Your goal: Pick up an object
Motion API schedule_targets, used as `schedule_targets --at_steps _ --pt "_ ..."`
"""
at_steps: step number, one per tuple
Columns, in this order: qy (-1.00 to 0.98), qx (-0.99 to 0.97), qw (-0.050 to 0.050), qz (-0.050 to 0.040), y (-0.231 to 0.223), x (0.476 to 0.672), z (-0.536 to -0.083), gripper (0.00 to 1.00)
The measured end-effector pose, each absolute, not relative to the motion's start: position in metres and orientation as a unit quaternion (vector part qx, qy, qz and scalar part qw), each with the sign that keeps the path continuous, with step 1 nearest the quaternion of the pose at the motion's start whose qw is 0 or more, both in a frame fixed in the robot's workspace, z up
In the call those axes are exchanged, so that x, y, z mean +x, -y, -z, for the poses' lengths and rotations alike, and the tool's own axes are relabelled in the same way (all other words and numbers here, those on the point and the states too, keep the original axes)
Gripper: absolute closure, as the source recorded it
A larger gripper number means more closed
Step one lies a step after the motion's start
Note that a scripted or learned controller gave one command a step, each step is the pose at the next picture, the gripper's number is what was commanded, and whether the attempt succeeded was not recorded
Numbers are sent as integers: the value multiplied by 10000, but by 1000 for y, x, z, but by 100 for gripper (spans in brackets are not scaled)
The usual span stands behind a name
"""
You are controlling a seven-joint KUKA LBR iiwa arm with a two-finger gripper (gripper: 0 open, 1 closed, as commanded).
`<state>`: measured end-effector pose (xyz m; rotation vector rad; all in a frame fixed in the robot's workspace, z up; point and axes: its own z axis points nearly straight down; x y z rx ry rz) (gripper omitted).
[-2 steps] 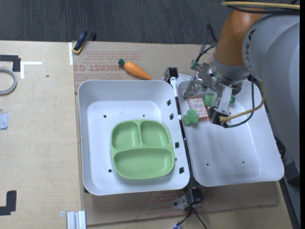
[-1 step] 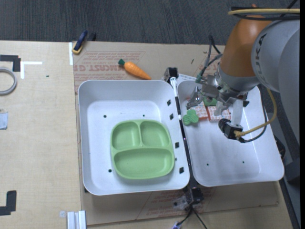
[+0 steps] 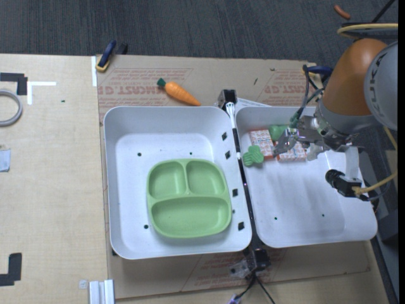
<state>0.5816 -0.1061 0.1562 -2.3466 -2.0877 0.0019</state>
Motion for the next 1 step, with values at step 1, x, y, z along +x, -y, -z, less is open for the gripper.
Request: schedule_targets --at_steps 1 --pt "7601 -6498 -22 4 105 607 -97 0"
